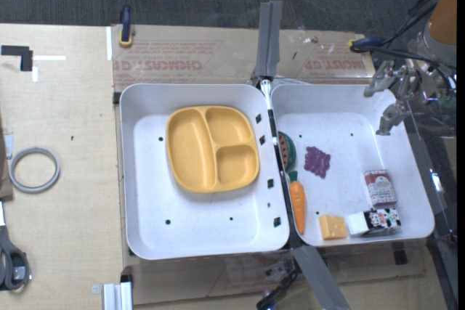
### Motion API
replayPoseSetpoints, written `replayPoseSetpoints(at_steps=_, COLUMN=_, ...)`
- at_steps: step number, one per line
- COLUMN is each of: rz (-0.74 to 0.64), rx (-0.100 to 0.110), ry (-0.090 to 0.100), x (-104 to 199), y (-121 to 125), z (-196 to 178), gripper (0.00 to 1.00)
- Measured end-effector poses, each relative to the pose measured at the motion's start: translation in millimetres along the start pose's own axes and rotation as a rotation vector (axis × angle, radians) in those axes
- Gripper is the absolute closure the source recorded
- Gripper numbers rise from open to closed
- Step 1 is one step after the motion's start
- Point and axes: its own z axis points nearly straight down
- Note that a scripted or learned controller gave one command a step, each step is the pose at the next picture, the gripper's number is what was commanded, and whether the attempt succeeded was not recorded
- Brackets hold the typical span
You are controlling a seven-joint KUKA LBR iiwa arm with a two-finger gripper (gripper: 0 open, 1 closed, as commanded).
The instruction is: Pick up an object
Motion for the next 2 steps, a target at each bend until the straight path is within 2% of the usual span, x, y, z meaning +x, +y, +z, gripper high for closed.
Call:
replayPoseSetpoints(at_steps=1, rz=0.170, rx=0.000, ry=0.002, x=48, y=54, z=93, gripper=0.00)
replayPoseSetpoints(at_steps=2, rz=0.232, rx=0.000, ry=0.000, x=13, y=99, z=105, gripper=0.00)
